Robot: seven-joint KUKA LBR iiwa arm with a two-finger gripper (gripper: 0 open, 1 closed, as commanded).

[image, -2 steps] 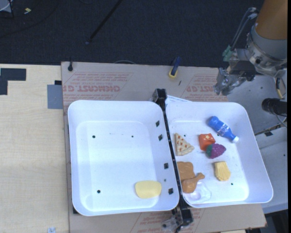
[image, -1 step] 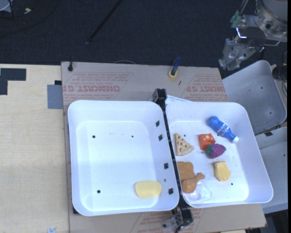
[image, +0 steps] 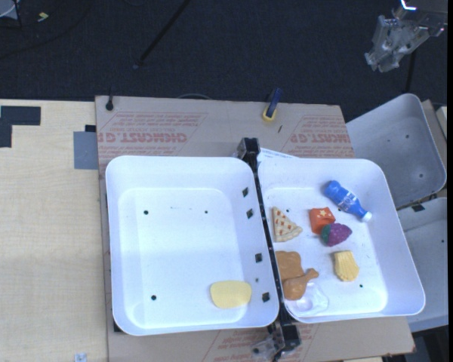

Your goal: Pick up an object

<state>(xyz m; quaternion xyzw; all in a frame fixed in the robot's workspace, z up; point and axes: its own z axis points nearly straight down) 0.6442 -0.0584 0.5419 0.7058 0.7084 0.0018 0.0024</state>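
Right bin [image: 392, 277] holds the candidate objects: a blue bottle [image: 345, 200] lying tilted near the far side, a red block [image: 322, 219] just beside a purple grape-like piece [image: 336, 234] (the two look to be touching), a pizza-slice toy [image: 285, 225] close to the divider, a yellow corn-like piece [image: 346, 265], a brown drumstick toy [image: 294, 272] against the divider, and a small clear or white item [image: 311, 302] at the near wall. Left bin [image: 128, 202] carries one pale yellow oval [image: 230, 294] near its near right corner. Both bins sit on brown cardboard [image: 181, 130] on the table [image: 38, 225]. Tool [image: 392, 44] hangs high at upper right, well apart from the bins; cannot tell whether its fingers are spread or pressed together.
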